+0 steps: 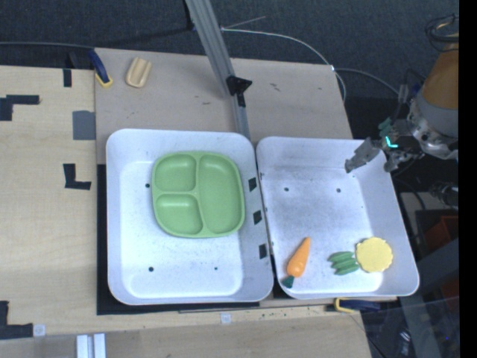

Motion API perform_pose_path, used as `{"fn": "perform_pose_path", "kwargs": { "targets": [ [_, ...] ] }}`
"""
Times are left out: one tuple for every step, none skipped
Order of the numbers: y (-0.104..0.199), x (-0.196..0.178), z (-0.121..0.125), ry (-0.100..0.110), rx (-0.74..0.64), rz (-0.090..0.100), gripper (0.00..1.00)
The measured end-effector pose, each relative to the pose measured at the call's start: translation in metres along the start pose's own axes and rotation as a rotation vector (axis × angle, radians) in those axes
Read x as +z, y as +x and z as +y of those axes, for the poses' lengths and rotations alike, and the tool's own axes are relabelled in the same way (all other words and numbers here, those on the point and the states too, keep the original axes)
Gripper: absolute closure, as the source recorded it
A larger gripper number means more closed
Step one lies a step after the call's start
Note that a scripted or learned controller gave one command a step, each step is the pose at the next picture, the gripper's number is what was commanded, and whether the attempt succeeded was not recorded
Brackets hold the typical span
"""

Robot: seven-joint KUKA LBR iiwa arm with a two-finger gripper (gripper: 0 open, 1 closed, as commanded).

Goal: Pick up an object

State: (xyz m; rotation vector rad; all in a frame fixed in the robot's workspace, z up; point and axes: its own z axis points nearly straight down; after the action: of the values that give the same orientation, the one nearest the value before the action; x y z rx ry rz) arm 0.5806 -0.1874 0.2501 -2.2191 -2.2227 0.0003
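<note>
In the right bin (328, 170), an orange toy carrot (298, 257) lies near the front edge. A small green pea pod (343, 262) sits to its right, touching a yellow round toy (374, 254). My gripper (377, 156) hovers over the bin's far right rim, well behind these toys. It is open with nothing between its fingers. A green divided plate (199, 194) rests in the left bin (127, 274).
A slanted metal pole (216, 43) rises behind the bins, where they meet. A tan block (138, 71) and a blue and yellow tool (100, 67) lie on the bench at the back left. Thin cables (328, 66) run behind the right bin.
</note>
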Motion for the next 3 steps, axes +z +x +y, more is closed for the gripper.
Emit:
{"fn": "perform_pose_path", "kwargs": {
  "targets": [
    [0.009, 0.055, -0.007, 0.006, -0.001, 0.0, 0.0],
    [0.003, 0.104, -0.003, 0.006, 0.0, -0.001, 0.0],
    [0.004, 0.158, -0.005, 0.007, 0.0, 0.0, 0.0]
  ]
}}
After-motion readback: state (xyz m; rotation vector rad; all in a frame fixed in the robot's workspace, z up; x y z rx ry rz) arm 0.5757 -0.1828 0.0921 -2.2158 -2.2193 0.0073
